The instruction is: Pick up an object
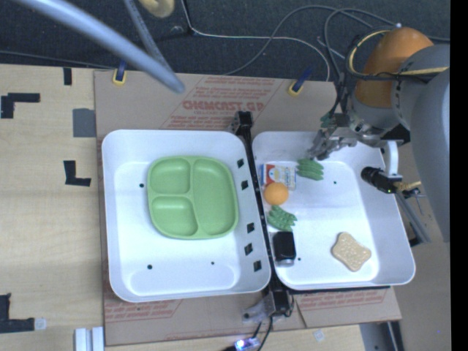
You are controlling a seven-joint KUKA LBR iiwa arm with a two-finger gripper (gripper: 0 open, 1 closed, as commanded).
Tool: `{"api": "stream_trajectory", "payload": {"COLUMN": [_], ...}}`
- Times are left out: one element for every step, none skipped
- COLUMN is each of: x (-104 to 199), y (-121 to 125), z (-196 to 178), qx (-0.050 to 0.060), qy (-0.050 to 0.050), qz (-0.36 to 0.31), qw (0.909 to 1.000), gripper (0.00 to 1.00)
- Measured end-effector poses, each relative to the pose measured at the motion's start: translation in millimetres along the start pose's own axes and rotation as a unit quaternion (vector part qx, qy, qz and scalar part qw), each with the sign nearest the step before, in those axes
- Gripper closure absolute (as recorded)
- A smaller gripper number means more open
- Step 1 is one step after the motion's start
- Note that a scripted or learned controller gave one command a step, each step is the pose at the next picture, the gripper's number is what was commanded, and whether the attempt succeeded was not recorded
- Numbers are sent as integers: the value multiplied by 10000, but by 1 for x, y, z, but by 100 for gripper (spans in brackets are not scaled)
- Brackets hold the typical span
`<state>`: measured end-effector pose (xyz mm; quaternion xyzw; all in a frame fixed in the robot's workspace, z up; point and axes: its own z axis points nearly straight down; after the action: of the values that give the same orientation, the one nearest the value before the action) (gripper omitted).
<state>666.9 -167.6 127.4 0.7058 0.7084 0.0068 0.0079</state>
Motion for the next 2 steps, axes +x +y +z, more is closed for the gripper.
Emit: {"api": "stream_trajectory", "payload": {"x": [0,0], "y": [1,3], "z": [-64,-118], "qx": [78,81], "qy": [0,2], "qz": [10,10], "qw": [10000,10000], "gripper": [100,100]}}
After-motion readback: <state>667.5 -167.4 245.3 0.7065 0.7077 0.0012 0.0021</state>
